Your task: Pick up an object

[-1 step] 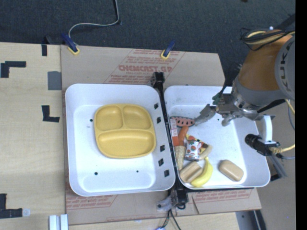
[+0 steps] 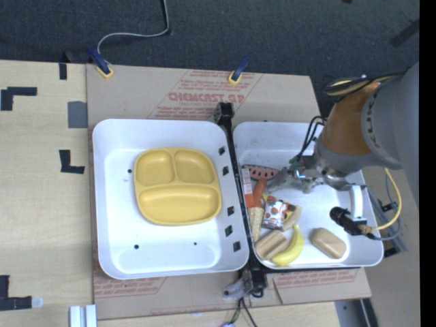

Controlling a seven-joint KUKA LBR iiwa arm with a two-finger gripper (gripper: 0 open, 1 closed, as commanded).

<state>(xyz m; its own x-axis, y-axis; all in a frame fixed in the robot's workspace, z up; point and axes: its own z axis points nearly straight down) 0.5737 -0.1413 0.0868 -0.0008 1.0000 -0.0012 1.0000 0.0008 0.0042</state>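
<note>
Along the near edge of the right bin [image 2: 371, 256] I can see the food toys bunched up: a banana [image 2: 291, 248] lying curved beside a hot dog bun [image 2: 270, 242], and to their right a tan bread roll [image 2: 328, 242] sitting apart. Just beyond them lies a small red-and-white packet [image 2: 276, 213], with a carrot-like stick [image 2: 257, 189] to its left, running near to far along the bin's left wall. Farther in, the gripper [image 2: 289, 176] hangs low over the bin's middle, its grey arm [image 2: 354, 135] reaching in from the right. I cannot tell whether the fingers are spread or closed; nothing shows between them. The packet looks like the closest target, lying just near and slightly left of the tip, so I judge a short pull toward me and a drop would line it up. In the left bin [image 2: 112, 182] a yellow divided plate [image 2: 177, 186] rests untouched. The desk [image 2: 41, 182] stretches beyond.
</note>
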